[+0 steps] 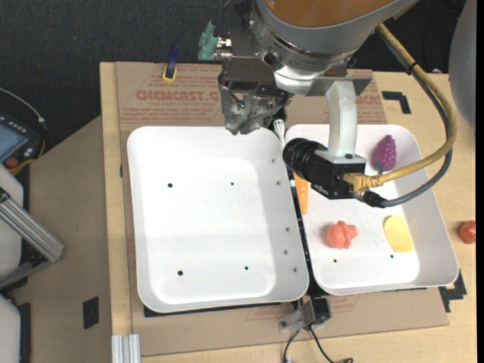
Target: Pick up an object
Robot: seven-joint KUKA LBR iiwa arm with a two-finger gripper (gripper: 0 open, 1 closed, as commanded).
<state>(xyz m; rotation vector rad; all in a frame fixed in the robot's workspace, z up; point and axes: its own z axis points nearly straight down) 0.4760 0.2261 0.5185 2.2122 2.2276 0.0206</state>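
From the overhead camera, I saw the gripper [246, 119] poised at the far rim of the left bin [151, 225]; I couldn't tell how far its fingers stood apart, and nothing showed between them. The pickable things lay in the right bin [431, 259]: grapes [386, 151], a red piece [341, 234], a yellow piece [398, 233], a carrot [302, 195]. I judged it needed to shift right and centre over one before descending.

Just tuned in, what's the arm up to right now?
The claw hangs over the far edge of the left bin, near the wall between the bins, with nothing visibly held. The right bin holds purple grapes, a red-orange piece, a yellow piece and an orange piece beside the divider.
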